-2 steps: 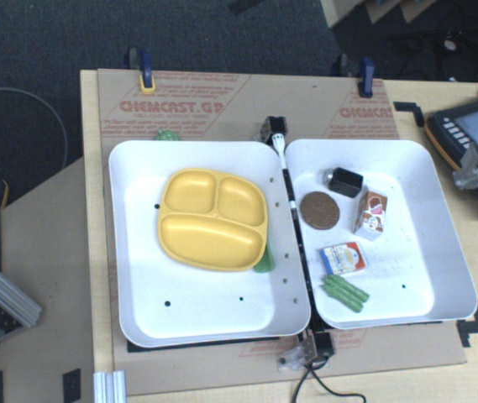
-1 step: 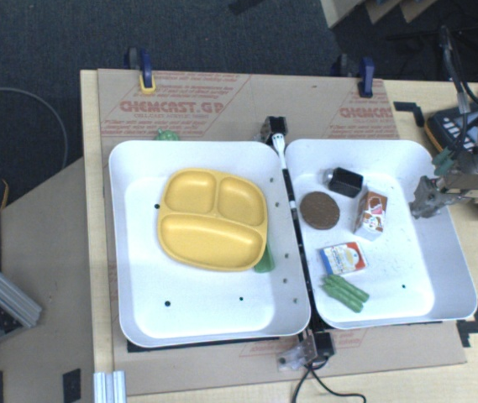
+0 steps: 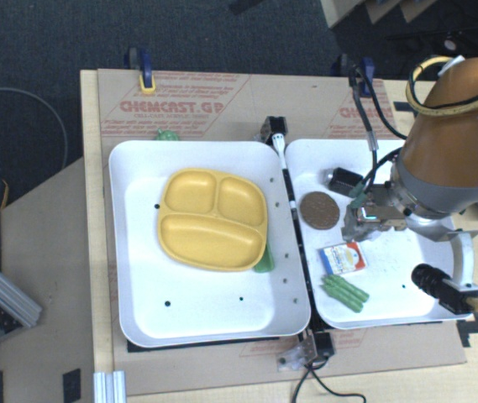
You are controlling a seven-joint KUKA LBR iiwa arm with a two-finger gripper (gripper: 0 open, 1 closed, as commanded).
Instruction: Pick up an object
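1. Desk (image 3: 96,250): we note two white bins side by side, the left bin (image 3: 138,292) and the right bin (image 3: 390,309).
2. Left bin: a yellow divided plate (image 3: 213,218), with a green piece (image 3: 264,264) at its lower right edge.
3. Right bin: a brown disc (image 3: 319,210), a small packet (image 3: 343,259), a green bundle (image 3: 344,292) and a black item (image 3: 344,179).
4. Claw (image 3: 365,218): low over the right bin, between disc and packet; we cannot tell how it stands.
5. Advice: we judge the packet the nearest target; centre over it and clear the disc before descending.
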